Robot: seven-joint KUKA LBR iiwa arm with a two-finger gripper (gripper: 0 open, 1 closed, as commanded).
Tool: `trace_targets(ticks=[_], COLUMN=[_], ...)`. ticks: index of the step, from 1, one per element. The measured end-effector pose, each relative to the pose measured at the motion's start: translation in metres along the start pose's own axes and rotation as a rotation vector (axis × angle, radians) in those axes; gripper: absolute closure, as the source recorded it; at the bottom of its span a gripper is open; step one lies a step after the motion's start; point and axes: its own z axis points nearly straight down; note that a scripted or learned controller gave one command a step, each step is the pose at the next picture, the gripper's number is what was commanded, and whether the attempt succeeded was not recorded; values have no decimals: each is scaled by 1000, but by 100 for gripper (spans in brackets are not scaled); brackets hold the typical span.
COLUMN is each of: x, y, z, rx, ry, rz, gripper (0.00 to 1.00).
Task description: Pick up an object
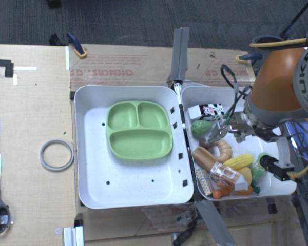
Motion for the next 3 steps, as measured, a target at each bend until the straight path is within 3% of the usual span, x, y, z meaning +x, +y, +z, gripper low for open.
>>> trace_targets(ticks=[1,2,3], x=[-34,-35,-35], y=[-6,-3,-4], z=[90,81,82], rx=[-2,-4,-2], ry=[1,1,2], rz=[-12,-9,-9], gripper=[0,100,0])
